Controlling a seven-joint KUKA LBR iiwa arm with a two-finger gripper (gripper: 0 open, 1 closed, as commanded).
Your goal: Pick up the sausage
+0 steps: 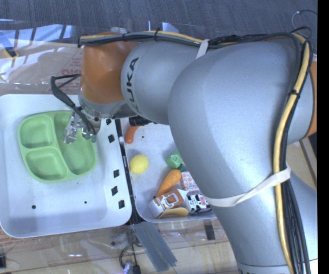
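The sausage (pixel 131 134) is a small reddish-orange piece at the far left corner of the right bin (pixel 147 210), partly hidden under the arm. My gripper (pixel 78 132) hangs over the green divided plate (pixel 50 153) in the left bin (pixel 50 210), well to the left of the sausage and across the bins' shared wall. Its two metal fingers stand apart over the plate's upper right compartment, open, with nothing between them.
The right bin also holds a yellow ball-like fruit (pixel 139 164), a carrot (pixel 169 181), a green item (pixel 175 161), a small box (pixel 170 201) and a cow-patterned carton (pixel 196 202). The bulky arm covers most of that bin.
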